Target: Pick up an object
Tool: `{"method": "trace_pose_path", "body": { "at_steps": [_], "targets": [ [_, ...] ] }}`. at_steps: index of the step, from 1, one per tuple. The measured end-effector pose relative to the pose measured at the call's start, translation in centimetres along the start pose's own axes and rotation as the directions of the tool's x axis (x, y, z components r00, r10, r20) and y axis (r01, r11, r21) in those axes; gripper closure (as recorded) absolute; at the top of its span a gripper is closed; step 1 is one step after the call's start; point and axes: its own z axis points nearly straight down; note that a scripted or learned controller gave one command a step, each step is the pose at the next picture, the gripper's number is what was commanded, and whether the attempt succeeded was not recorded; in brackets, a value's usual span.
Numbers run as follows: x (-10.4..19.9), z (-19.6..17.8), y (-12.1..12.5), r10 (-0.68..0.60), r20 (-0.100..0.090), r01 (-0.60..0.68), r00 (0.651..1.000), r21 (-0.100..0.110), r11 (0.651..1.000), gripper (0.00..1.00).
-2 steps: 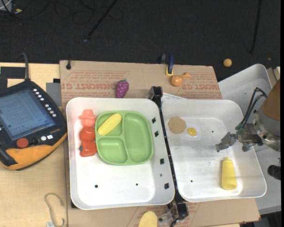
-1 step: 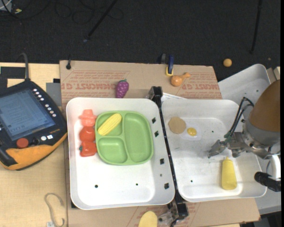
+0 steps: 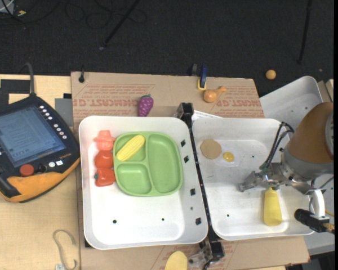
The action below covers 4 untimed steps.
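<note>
The arm [image 3: 312, 142] reaches in from the right, low over the right bin [image 3: 236, 221], its wrist bent down toward the bin floor. The jaws [image 3: 268, 183] sit just above a yellow object [image 3: 272, 207], possibly touching its top; whether they are open or closed cannot be told. The yellow object lies near the bin's front right corner, with bare floor to its left.

The arm [image 3: 318, 136] shows a rounded orange-brown band above a grey wrist section, with a thin black cable looping down its left side to the tool [image 3: 265, 180], a small assembly of dull grey metal with angular linkages and a dark mounting.
</note>
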Motion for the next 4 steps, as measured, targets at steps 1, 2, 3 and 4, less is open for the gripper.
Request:
{"method": "trace_pose_path", "body": {
  "at_steps": [1,2,3,4],
  "targets": [
    [-0.2,-1.3,0.1,0.005,0.000,-0.005,1.000,-0.003,1.000,1.00],
    [-0.5,-7.3,0.7,0.004,0.003,-0.004,1.000,-0.006,1.000,1.00],
    [-0.5,-11.6,0.4,0.003,0.002,-0.003,1.000,-0.005,1.000,1.00],
    [-0.6,-14.3,0.4,0.003,0.002,-0.003,1.000,-0.004,1.000,1.00]
  ]
}}
